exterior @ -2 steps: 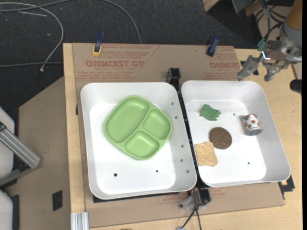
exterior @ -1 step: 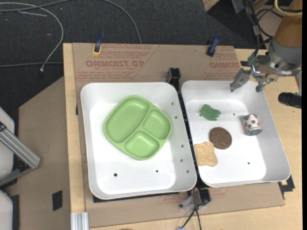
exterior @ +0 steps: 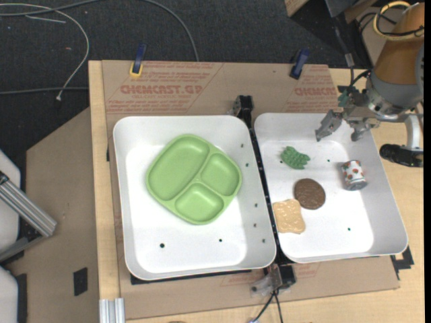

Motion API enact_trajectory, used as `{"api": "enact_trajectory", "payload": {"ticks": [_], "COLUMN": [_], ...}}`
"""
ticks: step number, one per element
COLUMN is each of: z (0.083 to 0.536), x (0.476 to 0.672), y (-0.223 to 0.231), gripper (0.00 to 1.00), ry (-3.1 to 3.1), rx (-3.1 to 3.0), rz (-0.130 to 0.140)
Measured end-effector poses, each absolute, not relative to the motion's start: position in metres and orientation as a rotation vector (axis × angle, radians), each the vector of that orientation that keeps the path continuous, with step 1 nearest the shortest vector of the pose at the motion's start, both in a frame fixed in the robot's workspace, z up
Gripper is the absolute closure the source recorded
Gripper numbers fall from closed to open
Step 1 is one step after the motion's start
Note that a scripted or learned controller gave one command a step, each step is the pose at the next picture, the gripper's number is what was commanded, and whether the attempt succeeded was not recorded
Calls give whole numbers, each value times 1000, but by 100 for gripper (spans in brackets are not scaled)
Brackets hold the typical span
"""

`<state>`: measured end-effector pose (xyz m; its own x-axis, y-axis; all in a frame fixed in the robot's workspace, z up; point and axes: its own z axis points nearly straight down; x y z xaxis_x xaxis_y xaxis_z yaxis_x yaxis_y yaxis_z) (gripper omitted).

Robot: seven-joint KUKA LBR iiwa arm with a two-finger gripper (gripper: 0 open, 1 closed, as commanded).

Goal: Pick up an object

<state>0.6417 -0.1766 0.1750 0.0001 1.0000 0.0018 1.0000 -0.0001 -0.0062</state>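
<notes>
The right bin (exterior: 377,237) holds a small green leafy piece (exterior: 295,157), a round brown patty (exterior: 310,193), a tan flat cracker-like piece (exterior: 289,216) and a small red-and-white can (exterior: 353,175) lying on its side. My gripper (exterior: 342,128) hangs over the far part of the right bin, up and to the right of the green piece. Its two fingers are spread apart and open, with nothing between them.
The left bin (exterior: 135,241) holds a light green divided plate (exterior: 194,178). A black clamp (exterior: 243,105) sits between the bins at the far side, and blue clips (exterior: 139,59) hold the cardboard base. Cables lie on the dark floor at the far left.
</notes>
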Motion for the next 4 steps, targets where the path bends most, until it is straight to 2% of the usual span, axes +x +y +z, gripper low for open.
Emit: {"api": "enact_trajectory", "payload": {"ticks": [1, 2, 3, 4], "z": [119, 135, 185, 242], "x": [631, 634, 627, 638], "y": [-180, -180, -180, -176], "gripper": [0, 100, 100, 100], "ry": [-2216, -2223, -2225, -2229], "rx": [-2217, -2222, -2226, -2224], "rz": [6, -3, -5, -7]}}
